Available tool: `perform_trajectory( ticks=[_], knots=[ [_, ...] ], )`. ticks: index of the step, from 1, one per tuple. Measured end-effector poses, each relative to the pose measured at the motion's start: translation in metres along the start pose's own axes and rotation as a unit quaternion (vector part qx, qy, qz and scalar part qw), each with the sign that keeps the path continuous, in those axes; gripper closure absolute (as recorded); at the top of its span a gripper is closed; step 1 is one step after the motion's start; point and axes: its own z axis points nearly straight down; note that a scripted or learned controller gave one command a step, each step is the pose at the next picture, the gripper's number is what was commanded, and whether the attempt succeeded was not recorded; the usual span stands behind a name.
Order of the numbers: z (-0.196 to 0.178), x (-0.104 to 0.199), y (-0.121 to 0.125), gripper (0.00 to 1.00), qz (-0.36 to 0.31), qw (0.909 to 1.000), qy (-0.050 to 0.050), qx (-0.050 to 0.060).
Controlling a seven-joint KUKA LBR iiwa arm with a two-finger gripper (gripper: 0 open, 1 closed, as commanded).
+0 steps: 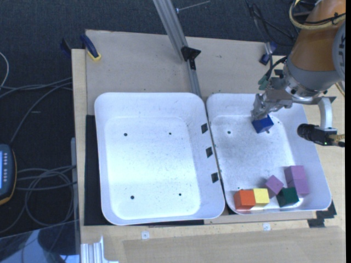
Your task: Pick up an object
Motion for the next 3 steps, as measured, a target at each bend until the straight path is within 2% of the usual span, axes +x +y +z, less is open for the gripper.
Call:
perform_trajectory(
  ticks=[2,3],
  knots=[
    [0.01,0.09,0.018,1.0,0.001,1.0,0.0,0.001],
    [0.018,0.146,0.032,1.0,0.001,1.0,0.0,0.001]
  ],
)
